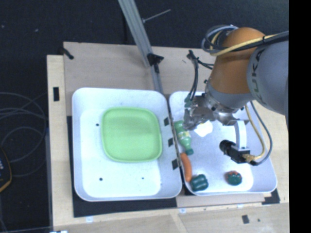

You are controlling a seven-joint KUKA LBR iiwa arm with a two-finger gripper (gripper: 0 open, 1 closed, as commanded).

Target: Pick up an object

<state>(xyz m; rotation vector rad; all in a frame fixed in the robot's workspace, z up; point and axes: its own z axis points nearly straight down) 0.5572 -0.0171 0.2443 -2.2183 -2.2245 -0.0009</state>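
1. Your arm (pixel 243 67) reaches in from the right, its orange band sitting over the right bin (pixel 265 178).
2. The gripper (pixel 192 118) is down at that bin's left wall, and you cannot tell its grasp from this angle.
3. Just below it, a pale green object (pixel 182 135) lies against the wall; whether they touch is unclear.
4. An orange carrot-like piece (pixel 186 165) lies further down the same wall, with a dark green item (pixel 198 182) beside its lower end.
5. A round red-and-green object (pixel 233 177) sits near the bin's front edge.
6. Your left bin (pixel 87 130) holds a green square plate (pixel 131 134).
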